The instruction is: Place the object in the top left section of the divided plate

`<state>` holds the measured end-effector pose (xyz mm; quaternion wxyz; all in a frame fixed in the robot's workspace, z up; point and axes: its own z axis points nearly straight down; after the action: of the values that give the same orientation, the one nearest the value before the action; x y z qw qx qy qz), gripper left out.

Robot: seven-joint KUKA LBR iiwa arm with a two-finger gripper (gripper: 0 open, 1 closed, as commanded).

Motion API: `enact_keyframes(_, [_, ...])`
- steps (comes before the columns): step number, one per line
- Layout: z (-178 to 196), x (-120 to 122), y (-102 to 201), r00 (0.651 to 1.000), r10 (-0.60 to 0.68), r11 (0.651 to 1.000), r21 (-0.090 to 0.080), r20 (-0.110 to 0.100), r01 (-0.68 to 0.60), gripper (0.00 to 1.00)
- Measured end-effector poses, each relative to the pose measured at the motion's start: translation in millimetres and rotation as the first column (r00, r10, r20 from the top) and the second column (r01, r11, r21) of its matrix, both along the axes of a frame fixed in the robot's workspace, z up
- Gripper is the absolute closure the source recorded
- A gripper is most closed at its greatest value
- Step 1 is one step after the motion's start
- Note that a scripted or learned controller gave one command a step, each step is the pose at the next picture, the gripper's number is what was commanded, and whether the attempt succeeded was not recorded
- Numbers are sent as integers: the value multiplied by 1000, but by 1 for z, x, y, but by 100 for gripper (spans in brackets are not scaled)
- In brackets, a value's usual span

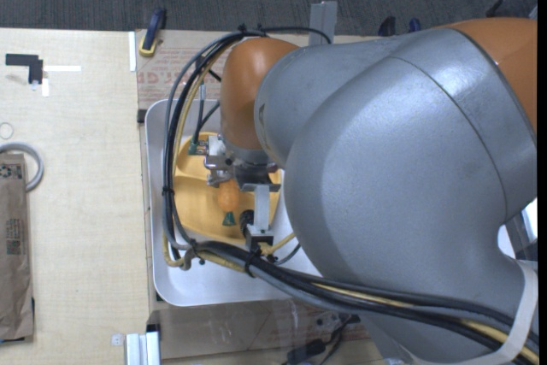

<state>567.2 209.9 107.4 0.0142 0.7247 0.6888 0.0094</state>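
Observation:
A yellow divided plate (192,194) lies in the white bin (157,209); the arm covers most of both. My gripper (232,187) hangs low over the plate's middle, with the orange wrist band (248,85) just above it. A small rounded orange object (226,200) sits on the plate directly under the gripper head. I cannot tell whether the gripper touches it. A small green piece (229,219) lies just below the orange object. The plate's dividers and its right half are hidden by the arm.
Black and yellow cables (175,150) loop from the wrist along the bin's left wall and across its near edge. On the wooden bench (77,167) to the left lie a brown paper bag (13,252) and a black bracket (26,64). A blue-and-yellow tool (152,32) rests at the back.

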Motion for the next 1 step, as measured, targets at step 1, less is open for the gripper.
enact_keyframes(1, [0, -63, 7, 965, -261, 965, 16, 17, 261, 100])
